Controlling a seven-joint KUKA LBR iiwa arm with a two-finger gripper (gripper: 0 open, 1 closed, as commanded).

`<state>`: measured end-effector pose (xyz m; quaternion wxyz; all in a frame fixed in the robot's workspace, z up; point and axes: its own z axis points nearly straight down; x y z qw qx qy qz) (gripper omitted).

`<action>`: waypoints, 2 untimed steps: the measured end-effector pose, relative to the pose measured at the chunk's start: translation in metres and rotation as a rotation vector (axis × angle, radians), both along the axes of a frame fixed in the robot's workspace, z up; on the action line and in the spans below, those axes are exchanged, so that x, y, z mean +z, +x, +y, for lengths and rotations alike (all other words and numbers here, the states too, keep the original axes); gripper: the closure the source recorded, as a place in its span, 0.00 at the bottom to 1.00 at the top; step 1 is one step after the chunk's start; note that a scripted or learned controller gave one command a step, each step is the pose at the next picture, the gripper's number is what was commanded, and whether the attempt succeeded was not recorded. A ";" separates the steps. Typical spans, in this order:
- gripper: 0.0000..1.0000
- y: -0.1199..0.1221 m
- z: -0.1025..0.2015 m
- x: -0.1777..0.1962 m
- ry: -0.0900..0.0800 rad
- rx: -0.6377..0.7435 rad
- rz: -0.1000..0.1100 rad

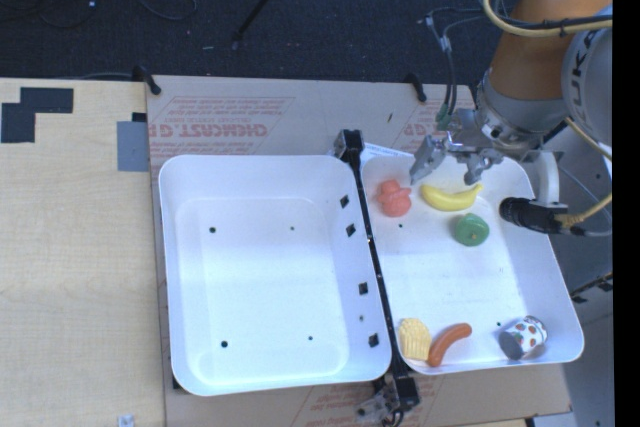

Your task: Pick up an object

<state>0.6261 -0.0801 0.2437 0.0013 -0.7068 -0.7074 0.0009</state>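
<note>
Along the near rim of the right-hand bin [560,295] lie three small objects: a ridged yellow piece [414,338] that may be a toy corn or a chip, an orange-red sausage [449,343] touching it, and, well apart in the near right corner, a grey and white object with red spots [523,337] too small to name. Black clips [362,245] join this bin to the left-hand bin [175,215] along their shared edge; the lowest fitting [395,397] runs off toward the bottom of the view and blurs out.

At the far end of the right-hand bin, an orange-pink lumpy toy [394,198] sits near the divider, a yellow banana [449,197] lies just beside it, and a green rounded fruit [470,230] rests near the banana's right end.

Above the banana hangs the gripper [452,166], its two fingers spread apart, one to the banana's left and one over its right tip, with nothing clasped between them. Whether the fingertips touch the banana cannot be judged from this slant. Its grey wrist rises into the orange band [545,35], and the arm's outer part is cut off at the right. A black cylindrical part [530,213] juts over the bin's right rim.

Both bins sit on a cardboard sheet [250,120] printed with red lettering, unreadable from here.
</note>
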 end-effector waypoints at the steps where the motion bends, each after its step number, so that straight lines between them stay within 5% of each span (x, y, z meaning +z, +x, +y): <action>1: 0.00 0.016 -0.070 -0.067 -0.002 -0.006 0.005; 2: 0.00 0.017 -0.088 -0.160 -0.001 -0.003 -0.002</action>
